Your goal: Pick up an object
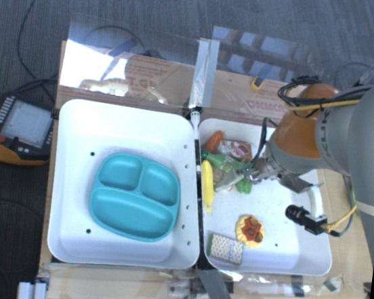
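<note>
Across the bench: two shallow white bins side by side, camera looking down at a slant.

Left bin [75, 165]: one teal divided tray [135, 195], three compartments, lying flat near the centre of the bin floor.

Right bin [309, 257]: several small objects.
- Banana [206, 183], yellow, lying along the wall shared with the left bin.
- Orange-red item [213, 141] at the far left corner, beside a clear-wrapped packet [236, 150] with reddish contents.
- Green leafy item [228, 171], in the cluster just below the packet, between banana and gripper.
- Round yellow piece with red topping [250, 230], on open floor toward the near side, well apart from the cluster.
- Patterned rectangular pack [226, 249], at the near left corner, just beside the yellow piece.

Arm [352, 140]: grey, orange band above the wrist, entering from the right and bent down over the far half of the right bin.

Gripper [258, 172]: low in the bin, at the right edge of the green leafy cluster, touching or nearly touching it; which cannot be told. Finger spread hidden by wrist and clutter: cannot tell how far open, nor whether anything is gripped. Banana lies just left of the cluster, near the gripper; yellow piece and patterned pack lie nearer the camera, apart from it.
</note>
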Robot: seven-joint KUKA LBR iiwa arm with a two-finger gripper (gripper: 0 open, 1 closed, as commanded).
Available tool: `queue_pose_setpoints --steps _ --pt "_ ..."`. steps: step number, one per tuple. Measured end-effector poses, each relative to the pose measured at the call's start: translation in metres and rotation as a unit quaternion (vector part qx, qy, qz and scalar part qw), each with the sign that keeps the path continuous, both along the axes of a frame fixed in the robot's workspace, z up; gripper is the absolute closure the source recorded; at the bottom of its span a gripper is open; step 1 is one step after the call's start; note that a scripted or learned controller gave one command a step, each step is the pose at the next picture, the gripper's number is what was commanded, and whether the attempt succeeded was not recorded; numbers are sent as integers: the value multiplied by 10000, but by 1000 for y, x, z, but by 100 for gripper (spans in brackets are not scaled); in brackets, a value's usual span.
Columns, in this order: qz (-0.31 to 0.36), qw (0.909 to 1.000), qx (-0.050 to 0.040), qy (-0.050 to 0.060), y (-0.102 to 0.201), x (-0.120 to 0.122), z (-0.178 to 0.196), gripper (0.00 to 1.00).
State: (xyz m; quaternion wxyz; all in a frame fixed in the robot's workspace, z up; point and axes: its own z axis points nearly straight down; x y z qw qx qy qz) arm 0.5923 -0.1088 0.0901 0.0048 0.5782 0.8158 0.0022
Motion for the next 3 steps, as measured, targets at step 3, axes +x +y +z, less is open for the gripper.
queue_pose_setpoints --steps 3 --pt "319 9995 -26 65 61 54 102 100"
